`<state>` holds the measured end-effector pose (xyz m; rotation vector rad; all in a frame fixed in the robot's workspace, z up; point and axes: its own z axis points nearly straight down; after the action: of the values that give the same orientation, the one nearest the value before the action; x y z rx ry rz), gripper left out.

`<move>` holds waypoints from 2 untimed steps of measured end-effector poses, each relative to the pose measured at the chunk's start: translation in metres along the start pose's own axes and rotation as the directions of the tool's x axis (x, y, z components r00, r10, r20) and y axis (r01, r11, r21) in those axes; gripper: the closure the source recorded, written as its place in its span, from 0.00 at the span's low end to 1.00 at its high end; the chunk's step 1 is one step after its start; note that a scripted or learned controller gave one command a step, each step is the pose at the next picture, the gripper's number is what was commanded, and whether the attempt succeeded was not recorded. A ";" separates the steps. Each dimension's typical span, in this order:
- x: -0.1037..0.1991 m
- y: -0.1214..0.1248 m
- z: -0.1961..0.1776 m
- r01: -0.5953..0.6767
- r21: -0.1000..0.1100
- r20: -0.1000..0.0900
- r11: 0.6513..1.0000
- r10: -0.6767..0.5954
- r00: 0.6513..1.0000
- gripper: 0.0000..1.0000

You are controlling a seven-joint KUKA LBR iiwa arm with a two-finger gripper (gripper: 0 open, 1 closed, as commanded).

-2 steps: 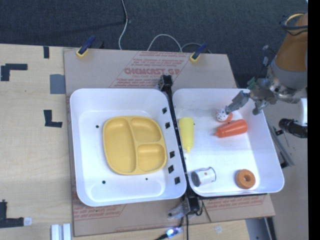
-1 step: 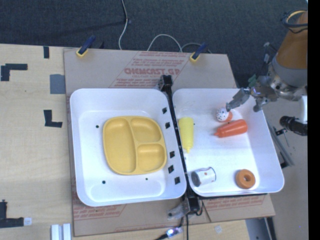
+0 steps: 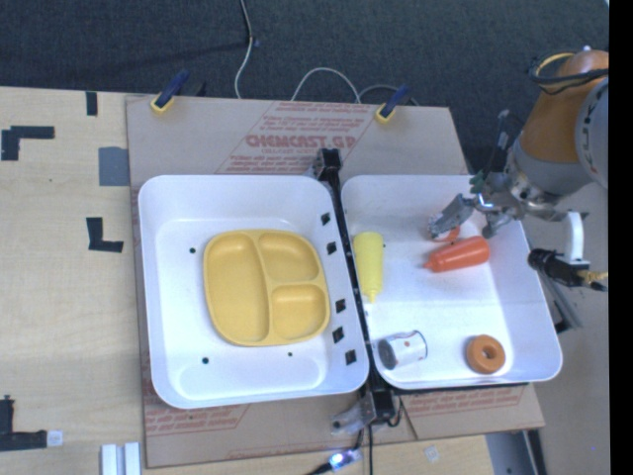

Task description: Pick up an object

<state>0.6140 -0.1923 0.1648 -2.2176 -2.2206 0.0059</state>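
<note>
The divided plate [image 3: 265, 287] lies in the left bin [image 3: 158, 265]. In the right bin [image 3: 529, 310], the banana [image 3: 369, 262] lies leftmost, the carrot [image 3: 458, 255] behind the doughnut [image 3: 485, 353], and the cup [image 3: 404, 347] left of the doughnut.

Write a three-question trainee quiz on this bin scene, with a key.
1. True or false: the yellow tray lies in the right bin.
2. Which thing lies nearest the tool? A) donut B) carrot C) corn
3. Fill in: the donut lies near the right bin's ____ corner, in the camera view.

Key: 1. False, it lies in the left bin. 2. B. 3. Lower right.
</note>
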 end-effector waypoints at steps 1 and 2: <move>0.008 -0.001 0.052 0.002 -0.016 0.006 1.000 -0.002 1.000 0.00; 0.009 0.005 0.053 0.005 -0.031 0.006 1.000 -0.004 1.000 0.00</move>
<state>0.6189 -0.1833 0.1121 -2.2306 -2.2437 -0.0222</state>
